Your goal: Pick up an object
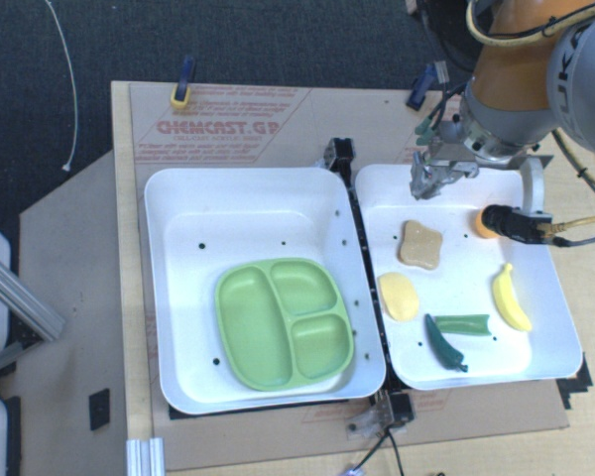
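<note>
Red print on the brown board (228,122) reads "CHEMCAST GP". In the right bin (550,360) a tan toast-shaped piece (420,245) lies flat; the claw (431,181) hangs just above it, grip state unclear

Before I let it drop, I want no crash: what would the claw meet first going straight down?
Probably bare floor at the far end of the right bin, short of the toast. The claw points down there, though depth is unclear.

Two white bins (169,206); one green divided plate (283,320); one banana (511,300); one green pepper (451,333); one tan toast slice (420,245); one pale yellow piece (399,296); one orange item (487,224).
</note>
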### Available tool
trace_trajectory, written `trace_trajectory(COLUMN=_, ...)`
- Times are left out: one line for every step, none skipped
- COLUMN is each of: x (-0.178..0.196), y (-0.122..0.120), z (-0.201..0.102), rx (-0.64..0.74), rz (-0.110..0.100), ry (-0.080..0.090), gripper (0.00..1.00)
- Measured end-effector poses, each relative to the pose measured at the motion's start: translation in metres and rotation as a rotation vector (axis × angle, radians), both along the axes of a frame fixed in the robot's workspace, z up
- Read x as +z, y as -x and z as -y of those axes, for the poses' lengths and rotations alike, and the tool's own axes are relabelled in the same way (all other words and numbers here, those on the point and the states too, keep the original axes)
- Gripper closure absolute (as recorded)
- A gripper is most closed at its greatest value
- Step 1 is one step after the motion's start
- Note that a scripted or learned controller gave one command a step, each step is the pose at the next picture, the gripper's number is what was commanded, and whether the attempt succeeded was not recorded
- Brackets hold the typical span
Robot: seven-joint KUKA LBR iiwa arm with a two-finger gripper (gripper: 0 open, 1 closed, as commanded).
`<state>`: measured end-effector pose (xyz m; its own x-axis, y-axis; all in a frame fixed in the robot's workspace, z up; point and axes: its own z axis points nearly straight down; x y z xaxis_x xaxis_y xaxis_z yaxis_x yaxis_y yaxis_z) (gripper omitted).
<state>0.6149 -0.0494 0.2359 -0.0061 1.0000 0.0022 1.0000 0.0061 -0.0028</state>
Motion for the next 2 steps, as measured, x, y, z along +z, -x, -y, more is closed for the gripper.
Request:
trace_trajectory(x=0.004, y=-0.003, z=-0.058, rx=0.000, rz=0.004, ry=0.001, gripper=1.00)
trace_trajectory(x=0.010, y=-0.016, z=-0.112, rx=0.000, rz=0.007, ry=0.001, gripper=1.00)
